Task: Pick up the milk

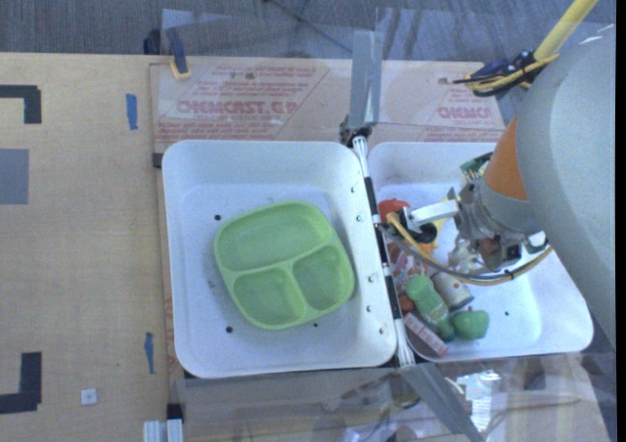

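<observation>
the grey arm reaches in from the right and hangs over the right bin, its orange band just above the wrist. the pincer sits low over the heap of small things at the bin's left side, and whether its fingers are apart or closed cannot be told, nor whether it has hold of anything. beneath and beside it lie a red item, a green bottle-shaped item and a green rounded item, crowded together against the dividing wall. the milk cannot be told apart with certainty among this heap. the left bin holds a green sectioned plate, lying flat near its middle. both bins rest on the wooden tabletop.
</observation>
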You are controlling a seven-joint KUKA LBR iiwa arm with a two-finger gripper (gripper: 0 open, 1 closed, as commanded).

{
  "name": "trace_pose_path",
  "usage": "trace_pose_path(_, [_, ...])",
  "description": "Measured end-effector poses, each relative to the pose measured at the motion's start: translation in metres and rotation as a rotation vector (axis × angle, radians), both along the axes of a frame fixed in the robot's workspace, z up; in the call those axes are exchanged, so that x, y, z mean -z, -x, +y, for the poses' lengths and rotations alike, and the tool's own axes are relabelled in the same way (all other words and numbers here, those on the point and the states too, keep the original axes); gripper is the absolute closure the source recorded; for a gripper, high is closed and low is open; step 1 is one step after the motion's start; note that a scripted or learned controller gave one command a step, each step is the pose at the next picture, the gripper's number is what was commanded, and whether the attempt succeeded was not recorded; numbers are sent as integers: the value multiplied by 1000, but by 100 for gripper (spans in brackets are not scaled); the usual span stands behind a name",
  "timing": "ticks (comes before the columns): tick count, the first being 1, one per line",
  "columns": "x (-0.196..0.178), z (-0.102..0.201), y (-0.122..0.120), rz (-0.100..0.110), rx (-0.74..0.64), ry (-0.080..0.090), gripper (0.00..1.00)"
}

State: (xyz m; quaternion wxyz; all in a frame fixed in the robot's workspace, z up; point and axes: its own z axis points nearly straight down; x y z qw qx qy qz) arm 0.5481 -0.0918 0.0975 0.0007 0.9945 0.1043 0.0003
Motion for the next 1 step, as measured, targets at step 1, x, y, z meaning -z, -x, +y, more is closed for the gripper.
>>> trace_pose_path(1, [-86, 101, 59, 6, 4, -3, 100])
